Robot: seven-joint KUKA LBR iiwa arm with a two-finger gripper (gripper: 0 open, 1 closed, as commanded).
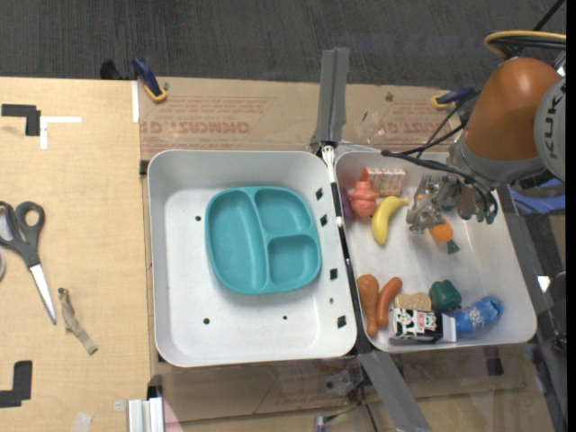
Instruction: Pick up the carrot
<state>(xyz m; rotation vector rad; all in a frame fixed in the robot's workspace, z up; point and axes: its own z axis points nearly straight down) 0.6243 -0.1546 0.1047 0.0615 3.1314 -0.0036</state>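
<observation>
While the metal hand (430,212) hangs low in the right white bin (504,268), a small orange carrot (441,233) sits between its fingers, held.

the arm (526,106) is grey with a broad, rounded orange band above the wrist. black cables loop off it, and a yellow-edged ring sits on top. below the band, the gripper (430,207) is a cluster of dull grey metal parts, with a green piece to one side.
</observation>
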